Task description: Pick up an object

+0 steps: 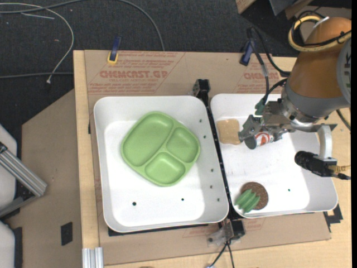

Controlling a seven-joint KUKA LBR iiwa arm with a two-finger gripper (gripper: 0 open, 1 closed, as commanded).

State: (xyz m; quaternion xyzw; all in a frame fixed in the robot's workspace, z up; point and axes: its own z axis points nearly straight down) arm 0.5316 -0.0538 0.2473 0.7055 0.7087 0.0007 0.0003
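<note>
Nearest cam: brown disc (pixel 256 195) w/ green ridged piece (pixel 246 200), front of right bin (pixel 312 205). Likely target: small red/white item (pixel 264 139) under gripper (pixel 257 134), just beside tan block (pixel 228 132). Judged light, rigid; grip across narrow sides. Item shape mostly hidden by gripper. Finger state: cannot tell.

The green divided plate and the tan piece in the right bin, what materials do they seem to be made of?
Green divided plate: probably molded plastic, with a smooth, slightly glossy surface, rounded rims and one uniform color. Tan piece: perhaps sponge or foam, since it looks matte and soft-edged, but it is too small to be sure.
</note>
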